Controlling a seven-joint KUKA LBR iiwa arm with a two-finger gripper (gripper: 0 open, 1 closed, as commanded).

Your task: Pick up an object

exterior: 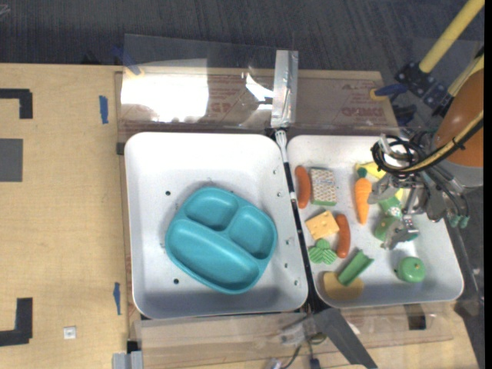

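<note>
Gripper point(399, 225) hangs low over the right half of the right bin point(446, 283), its metal fingers pointing down among the toys; whether it is released or clenched cannot be made out, because cables and the wrist hardware crowd that spot. Something green and yellow sits right at the fingers, too tangled with them to identify or to say that it is grasped. Above the gripper, the grey arm with its orange band point(467, 121) enters from the right, with black cable looped beside it.

Several small toy foods lie in the right bin. An orange carrot point(361, 198) stands just left of the gripper, pointing toward the near side. Along the left wall lies a red sausage point(302, 186), and beside it a pale speckled block point(324, 186). Nearer, a yellow cheese wedge point(323, 224) touches a second red sausage point(343, 234). A small green leafy piece point(324, 252) sits just below the cheese. A dark green cucumber point(354, 267) lies tilted near the front, overlapping a tan round piece point(338, 284). A green round fruit point(411, 269) rests alone at the near right, just below the gripper.

The left bin point(146, 167) holds 1 teal divided plate point(221, 239) with 3 compartments, lying flat near its middle.
</note>
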